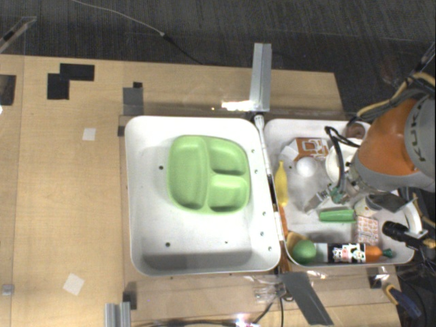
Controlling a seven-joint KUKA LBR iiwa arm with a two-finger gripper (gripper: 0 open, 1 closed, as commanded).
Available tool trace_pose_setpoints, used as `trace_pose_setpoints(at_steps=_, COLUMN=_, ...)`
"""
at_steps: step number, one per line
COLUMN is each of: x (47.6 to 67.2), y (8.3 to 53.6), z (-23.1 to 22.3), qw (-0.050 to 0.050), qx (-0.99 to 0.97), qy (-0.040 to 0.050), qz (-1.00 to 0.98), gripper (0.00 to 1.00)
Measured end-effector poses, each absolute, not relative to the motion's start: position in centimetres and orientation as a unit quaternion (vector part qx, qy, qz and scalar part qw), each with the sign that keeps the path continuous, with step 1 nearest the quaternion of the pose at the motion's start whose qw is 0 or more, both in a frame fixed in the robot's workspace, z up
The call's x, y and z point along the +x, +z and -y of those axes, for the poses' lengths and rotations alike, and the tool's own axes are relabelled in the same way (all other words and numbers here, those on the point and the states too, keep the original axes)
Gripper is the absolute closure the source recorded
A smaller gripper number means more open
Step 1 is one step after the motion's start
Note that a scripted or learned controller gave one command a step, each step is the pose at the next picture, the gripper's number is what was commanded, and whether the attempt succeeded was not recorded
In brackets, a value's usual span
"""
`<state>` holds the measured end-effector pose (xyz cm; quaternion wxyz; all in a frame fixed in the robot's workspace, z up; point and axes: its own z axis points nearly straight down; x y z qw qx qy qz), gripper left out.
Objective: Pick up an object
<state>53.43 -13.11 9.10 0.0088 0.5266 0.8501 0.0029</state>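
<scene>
crowded right bin (pixel 409 218): green ball (pixel 305 251), small bottle (pixel 354 253), green stick (pixel 336 215), yellow piece (pixel 281 183). hand (pixel 338 193) low over green stick; grip state cannot tell. risk: glancing off neighbours, closing on nothing, nudging stick aside.

A pale wooden bench (pixel 61 203) fills the left side. Beyond its far edge lies dark carpeted floor (pixel 136 5), crossed by a thin cable (pixel 102 9).
</scene>
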Motion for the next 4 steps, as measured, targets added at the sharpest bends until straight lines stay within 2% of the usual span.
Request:
trace_pose_setpoints(at_steps=1, x=50.3, y=9.2, z=9.6, qw=0.010, qx=0.607, qy=0.0046, qz=-0.795, gripper=0.00)
trace_pose_setpoints(at_steps=2, x=50.6, y=10.5, z=9.8, qw=0.018, qx=0.604, qy=0.0058, qz=-0.797, gripper=1.00)
trace_pose_setpoints(at_steps=3, x=55.7, y=17.8, z=13.4, qw=0.005, qx=0.623, qy=0.0020, qz=-0.782, gripper=1.00)
trace_pose_setpoints(at_steps=4, x=61.2, y=18.5, z=20.9, qw=0.004, qx=0.617, qy=0.0003, qz=-0.787, gripper=1.00)
